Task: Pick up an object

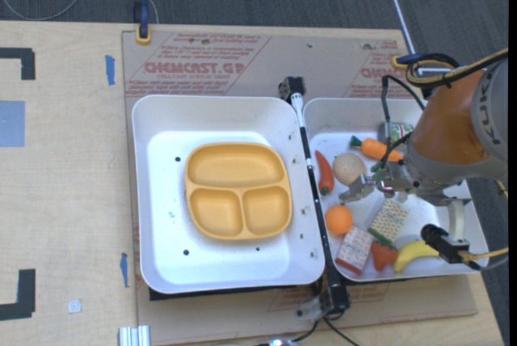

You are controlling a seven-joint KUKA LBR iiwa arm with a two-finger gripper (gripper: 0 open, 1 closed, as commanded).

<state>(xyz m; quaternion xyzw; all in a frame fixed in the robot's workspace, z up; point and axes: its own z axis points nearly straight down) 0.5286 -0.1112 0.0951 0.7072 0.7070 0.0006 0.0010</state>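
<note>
On the worktop (65,199), the arm (456,134) hangs over the right bin (477,235), its open, empty pincer (367,184) among toy food beside a pale round piece (348,168). Nothing is lifted; the grasp remains to be made.

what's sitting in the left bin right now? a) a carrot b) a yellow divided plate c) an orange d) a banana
b: the yellow divided plate lies alone in the left bin, while the banana, orange and carrot are in the right bin.
</note>
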